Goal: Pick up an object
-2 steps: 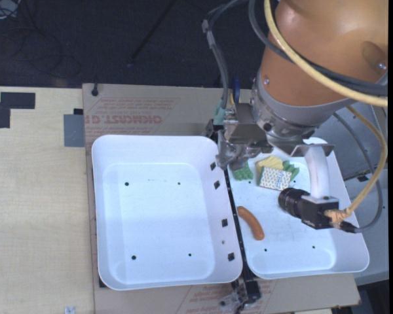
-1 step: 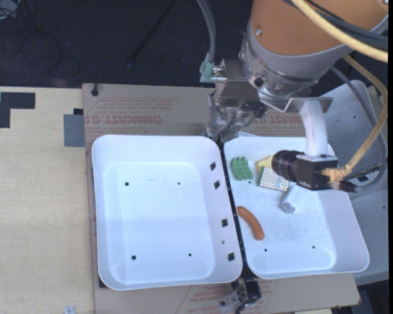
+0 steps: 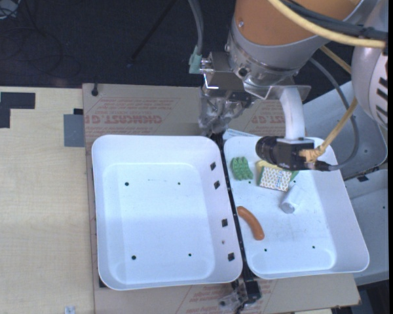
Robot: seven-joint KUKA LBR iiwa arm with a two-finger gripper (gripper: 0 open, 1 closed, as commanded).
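White plastic: two shallow bins side by side on a brown cardboard sheet [image 3: 144,110] with red print. The sheet lies on the pale wood-grain counter [image 3: 33,227].

Camera view, looking down at a slant.

The left bin [image 3: 157,221] has a white floor with a few small dark holes. Small black clips run along the wall it shares with its neighbour.

The right bin [image 3: 314,247] has four loose things on its floor, any of them a candidate for picking.
- Far end, close to the shared wall: a green ridged piece [image 3: 242,169].
- Just right of it: a small flat block [image 3: 275,177] with a dotted yellow-and-white face, set at a tilt.
- At that block's near right corner: a pale grey cylinder [image 3: 289,203] on its side. Whether the two touch, cannot tell.
- Nearer the camera: an orange sausage-shaped piece [image 3: 251,222], lying at a slant close to the shared wall and apart from the other three.

The arm [image 3: 288,12] shows its orange band and grey wrist at the upper right. The gripper [image 3: 215,118] hangs over the far rim about where the two bins meet, beyond the green ridged piece and well apart from the orange one. It is blurred, and whether it stands spread or closed cannot be told.

On the counter left of the sheet there is a grey square [image 3: 73,129] and black stepped patches [image 3: 13,106].
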